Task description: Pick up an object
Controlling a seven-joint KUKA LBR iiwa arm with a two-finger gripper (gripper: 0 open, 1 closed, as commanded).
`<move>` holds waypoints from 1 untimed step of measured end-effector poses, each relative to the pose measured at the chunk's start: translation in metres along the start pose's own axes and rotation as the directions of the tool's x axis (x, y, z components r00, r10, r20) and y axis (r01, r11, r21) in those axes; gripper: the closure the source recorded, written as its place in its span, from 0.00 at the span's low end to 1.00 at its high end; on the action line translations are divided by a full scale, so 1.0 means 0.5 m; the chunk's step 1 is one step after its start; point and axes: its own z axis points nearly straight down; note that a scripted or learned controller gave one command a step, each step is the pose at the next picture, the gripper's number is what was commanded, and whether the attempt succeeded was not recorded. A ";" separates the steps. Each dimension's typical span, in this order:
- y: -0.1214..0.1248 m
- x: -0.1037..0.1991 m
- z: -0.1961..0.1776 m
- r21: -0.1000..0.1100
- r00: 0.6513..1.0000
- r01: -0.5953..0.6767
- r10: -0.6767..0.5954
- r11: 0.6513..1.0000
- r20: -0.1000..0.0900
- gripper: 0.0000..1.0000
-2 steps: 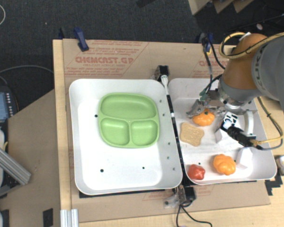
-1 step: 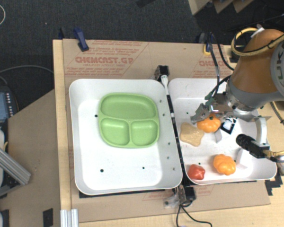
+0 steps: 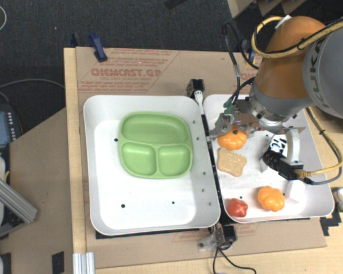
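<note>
The bins (image 3: 97,170) look like smooth, slightly glossy white plastic. The green tray (image 3: 156,144) is matt plastic. The surface (image 3: 131,70) looks like printed brown cardboard. The toast (image 3: 231,163) looks rough; the orange pepper (image 3: 271,198) shines.

Two shallow white bins sit side by side on the bench: the left bin (image 3: 97,170) and the right bin (image 3: 314,204). The left bin holds one green divided plate (image 3: 156,144) with three compartments. The right bin holds four loose items: two orange pepper-like pieces, one near the bin's upper left (image 3: 233,140) and one lower down (image 3: 271,198), one tan slice of bread (image 3: 231,163), and one small red piece (image 3: 237,208). One robot arm (image 3: 286,61) reaches in.
</note>
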 end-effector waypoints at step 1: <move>-0.046 0.099 0.031 0.009 1.000 0.000 0.000 1.000 -0.002 1.00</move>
